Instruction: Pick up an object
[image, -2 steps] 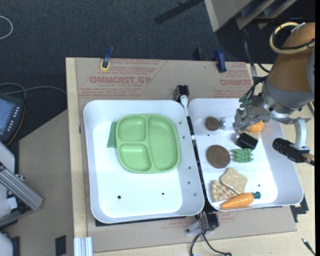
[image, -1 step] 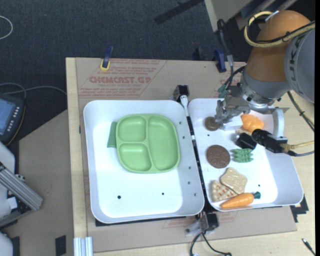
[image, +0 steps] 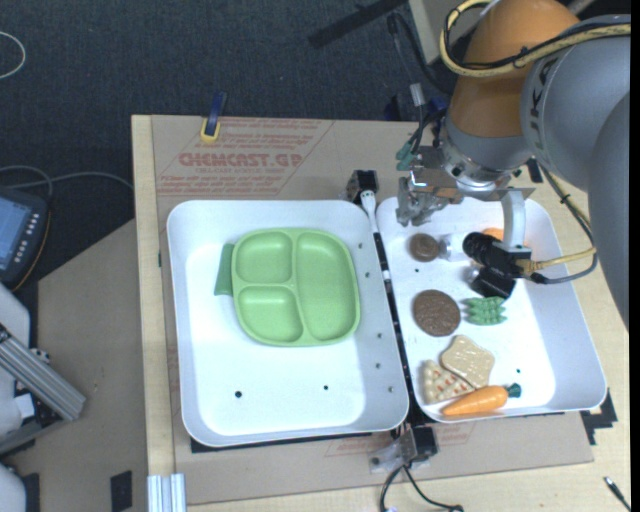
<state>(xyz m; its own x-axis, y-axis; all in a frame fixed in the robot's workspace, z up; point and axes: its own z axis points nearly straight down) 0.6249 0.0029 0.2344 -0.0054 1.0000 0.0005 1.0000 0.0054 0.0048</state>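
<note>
Carrot (image: 478, 401) lies in right bin (image: 575, 330)

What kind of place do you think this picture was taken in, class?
Probably a robotics lab test bench. A grey and orange arm reaches over two white bins, toy food such as a carrot lies in one, and loose cables run beside the bench.

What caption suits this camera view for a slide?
Arm's gripper hovers over right bin of toy food; green divided plate lies in left bin.

Bright, even overhead light, soft faint shadows, mild glare on the white bins (image: 200, 300), slightly soft focus.
</note>
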